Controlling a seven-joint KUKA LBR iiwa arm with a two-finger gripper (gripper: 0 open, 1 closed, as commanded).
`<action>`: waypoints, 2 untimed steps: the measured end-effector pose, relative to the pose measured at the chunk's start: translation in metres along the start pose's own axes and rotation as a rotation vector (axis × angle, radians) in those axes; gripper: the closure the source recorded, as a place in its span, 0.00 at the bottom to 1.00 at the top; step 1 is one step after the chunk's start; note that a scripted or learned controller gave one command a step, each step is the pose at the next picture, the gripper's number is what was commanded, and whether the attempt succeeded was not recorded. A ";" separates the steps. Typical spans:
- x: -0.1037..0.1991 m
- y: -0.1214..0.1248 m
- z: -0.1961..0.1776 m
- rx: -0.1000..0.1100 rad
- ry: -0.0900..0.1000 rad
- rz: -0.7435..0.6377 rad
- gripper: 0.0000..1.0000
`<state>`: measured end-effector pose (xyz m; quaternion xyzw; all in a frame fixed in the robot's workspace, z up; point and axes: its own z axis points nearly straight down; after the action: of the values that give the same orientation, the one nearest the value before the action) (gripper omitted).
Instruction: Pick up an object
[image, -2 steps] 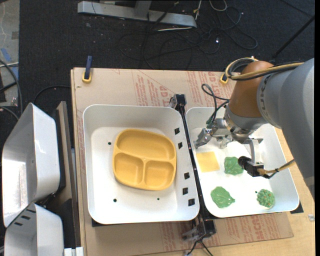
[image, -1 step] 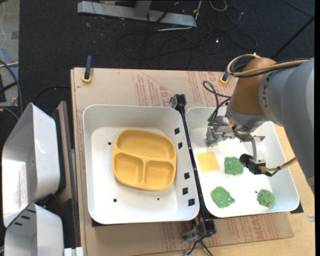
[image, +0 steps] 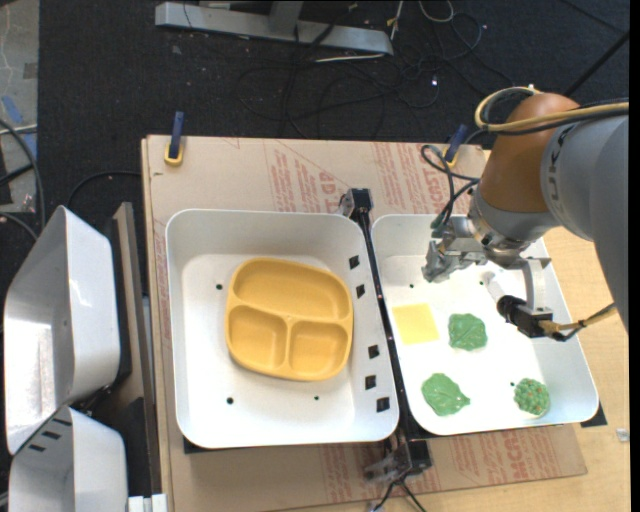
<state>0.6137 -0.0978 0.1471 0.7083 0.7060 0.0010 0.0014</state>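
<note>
Hand (image: 447, 262) is seen low over the back-left part of the right bin (image: 580, 385), under the grey wrist w/ orange band; finger state cannot be told from this angle, and nothing is seen held. No object has been picked up yet; step in hand is judged as approach/positioning prior to grasp. Candidate objects lie in the right bin: yellow square piece (image: 415, 323) just in front of the hand, green leafy piece (image: 467, 331) beside it, a second green leafy piece (image: 443, 394) nearer the front edge, and a green bumpy piece (image: 532, 396) at front right. Left bin (image: 190, 330) carries a yellow divided tray (image: 290, 319), well apart from the hand. Next move is judged to require alignment over one item, prob. the yellow square as nearest, then descent and closure; the square looks flat, so slip risk is noted.
</note>
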 end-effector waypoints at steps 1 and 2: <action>-0.001 -0.006 -0.044 0.001 0.000 -0.001 1.00; -0.001 -0.005 -0.069 0.000 0.000 -0.005 1.00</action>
<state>0.6084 -0.0987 0.2162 0.7064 0.7078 0.0011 0.0014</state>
